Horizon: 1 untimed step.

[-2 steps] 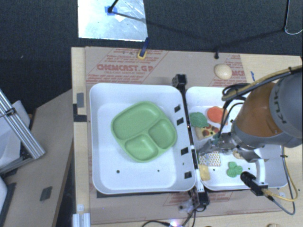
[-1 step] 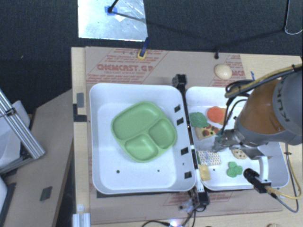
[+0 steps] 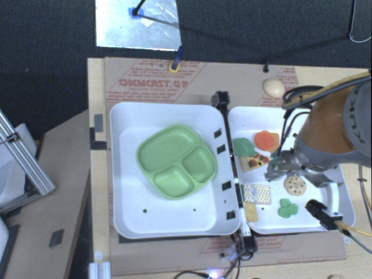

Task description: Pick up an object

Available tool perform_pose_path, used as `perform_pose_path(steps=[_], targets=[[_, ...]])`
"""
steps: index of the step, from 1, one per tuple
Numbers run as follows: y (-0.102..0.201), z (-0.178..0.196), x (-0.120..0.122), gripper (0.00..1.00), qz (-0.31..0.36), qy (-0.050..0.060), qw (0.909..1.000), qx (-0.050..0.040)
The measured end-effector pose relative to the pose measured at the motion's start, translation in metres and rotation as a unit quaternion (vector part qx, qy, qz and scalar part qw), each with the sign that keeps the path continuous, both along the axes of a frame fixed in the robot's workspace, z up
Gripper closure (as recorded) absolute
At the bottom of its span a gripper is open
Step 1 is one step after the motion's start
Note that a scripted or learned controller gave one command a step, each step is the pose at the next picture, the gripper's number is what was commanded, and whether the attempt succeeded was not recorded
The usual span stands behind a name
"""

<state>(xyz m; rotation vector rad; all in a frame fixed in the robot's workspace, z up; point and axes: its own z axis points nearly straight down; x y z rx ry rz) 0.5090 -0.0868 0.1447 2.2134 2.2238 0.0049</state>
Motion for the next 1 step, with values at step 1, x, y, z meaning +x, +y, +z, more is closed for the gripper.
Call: perform_pose_path(steps=[1], targets=[[-0.0092,0.0584,-0.0013,1.00,-0.001,-0.001,1.0000,-0.0005]])
